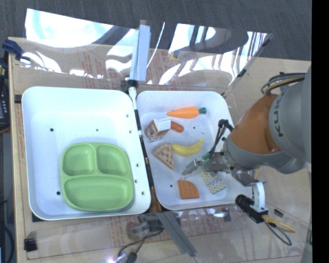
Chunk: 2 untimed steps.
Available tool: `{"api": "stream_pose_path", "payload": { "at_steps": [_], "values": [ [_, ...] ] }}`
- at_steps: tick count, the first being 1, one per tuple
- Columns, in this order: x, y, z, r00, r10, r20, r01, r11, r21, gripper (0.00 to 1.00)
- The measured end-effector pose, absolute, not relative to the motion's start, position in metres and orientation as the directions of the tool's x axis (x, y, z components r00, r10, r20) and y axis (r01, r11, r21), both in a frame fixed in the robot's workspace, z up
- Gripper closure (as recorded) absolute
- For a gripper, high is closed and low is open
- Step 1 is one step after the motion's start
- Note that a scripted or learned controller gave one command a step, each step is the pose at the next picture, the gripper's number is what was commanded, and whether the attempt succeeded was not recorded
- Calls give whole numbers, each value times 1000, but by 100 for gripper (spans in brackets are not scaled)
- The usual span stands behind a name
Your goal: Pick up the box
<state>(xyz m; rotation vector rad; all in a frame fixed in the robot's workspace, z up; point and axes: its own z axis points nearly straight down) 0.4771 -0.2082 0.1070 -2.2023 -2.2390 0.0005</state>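
Observation:
The box (157,129) is a small brown and white carton lying in the right bin (153,100), near its left wall and just left of a short red sausage (177,127). My gripper (199,166) hangs low over the same bin, below the banana (187,147) and well to the lower right of the box. It is apart from the box. The grey arm with its orange band (257,133) reaches in from the right and covers the bin's right edge.
The right bin also holds a carrot (183,113), a triangular sandwich piece (165,156), an orange waffle square (188,189) and a checkered packet (213,182) beside the gripper. The left bin (38,108) holds a green divided tray (97,176).

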Motion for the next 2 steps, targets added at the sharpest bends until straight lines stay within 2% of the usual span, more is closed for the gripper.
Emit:
{"api": "stream_pose_path", "payload": {
  "at_steps": [2],
  "values": [
    [477,-208,107,-17,1000,1,1000,17,-1,0]
  ]
}}
